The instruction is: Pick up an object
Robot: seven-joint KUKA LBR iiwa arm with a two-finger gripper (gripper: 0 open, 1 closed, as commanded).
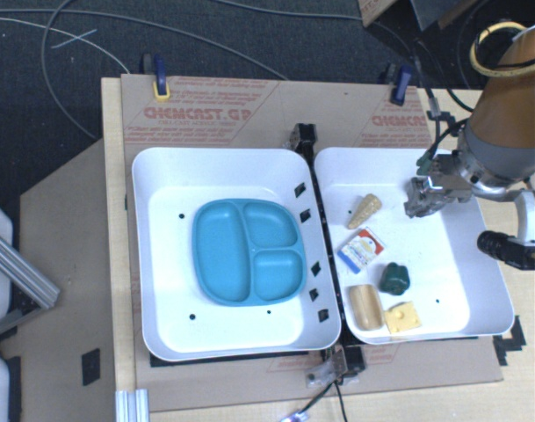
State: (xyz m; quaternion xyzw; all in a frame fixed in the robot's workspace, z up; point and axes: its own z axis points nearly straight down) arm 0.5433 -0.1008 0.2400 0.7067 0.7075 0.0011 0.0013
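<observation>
5 small items (377, 275) in glossy right bin (460, 253); end effector (418, 202) state unclear.

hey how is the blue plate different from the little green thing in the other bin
The blue plate is much larger than the green object. The plate is light blue, flat and split into three compartments; the green object is dark green, compact and lumpy. The plate lies alone in the left bin, while the green object sits among several small items in the right bin. Both rest on a white bin floor, apart from the pincer.
</observation>
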